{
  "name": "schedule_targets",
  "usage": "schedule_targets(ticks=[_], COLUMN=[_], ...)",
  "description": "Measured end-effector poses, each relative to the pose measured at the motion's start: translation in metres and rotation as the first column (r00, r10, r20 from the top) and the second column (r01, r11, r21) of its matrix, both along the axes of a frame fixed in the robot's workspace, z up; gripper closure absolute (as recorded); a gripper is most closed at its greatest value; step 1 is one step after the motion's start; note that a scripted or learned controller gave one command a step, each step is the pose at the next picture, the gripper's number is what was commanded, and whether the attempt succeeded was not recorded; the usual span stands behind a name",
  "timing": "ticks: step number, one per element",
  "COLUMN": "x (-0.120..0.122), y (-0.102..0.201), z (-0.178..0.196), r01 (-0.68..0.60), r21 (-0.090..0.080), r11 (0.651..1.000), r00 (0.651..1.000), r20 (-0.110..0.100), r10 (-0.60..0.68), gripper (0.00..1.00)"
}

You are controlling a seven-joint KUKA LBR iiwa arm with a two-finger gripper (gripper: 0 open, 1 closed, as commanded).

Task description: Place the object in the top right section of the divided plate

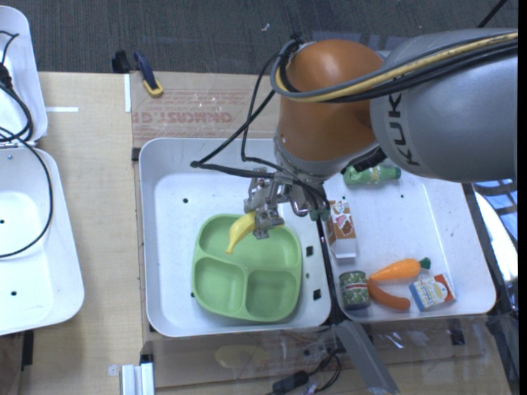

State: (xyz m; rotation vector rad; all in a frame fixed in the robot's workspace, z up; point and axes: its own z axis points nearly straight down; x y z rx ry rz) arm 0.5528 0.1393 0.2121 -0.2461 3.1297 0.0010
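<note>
A green divided plate lies in the left bin, with one wide section at the back and two smaller ones at the front. A yellow banana hangs tilted over the back-left part of the plate. Its upper end sits between the fingers of my gripper, which is shut on it. The gripper stands over the plate's back edge, below the big orange wrist.
The right bin holds a green bottle, a small carton, a toy carrot, a small can and a small box. Black cables trail over the left bin's back. A white tray sits far left.
</note>
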Motion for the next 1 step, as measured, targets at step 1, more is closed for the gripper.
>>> schedule_targets(ticks=[1], x=[-0.0422], y=[0.0351], z=[0.0089], r01=[-0.117], r21=[0.000], r11=[0.993], r00=[0.993], r20=[-0.001], r10=[0.117], gripper=[1.00])
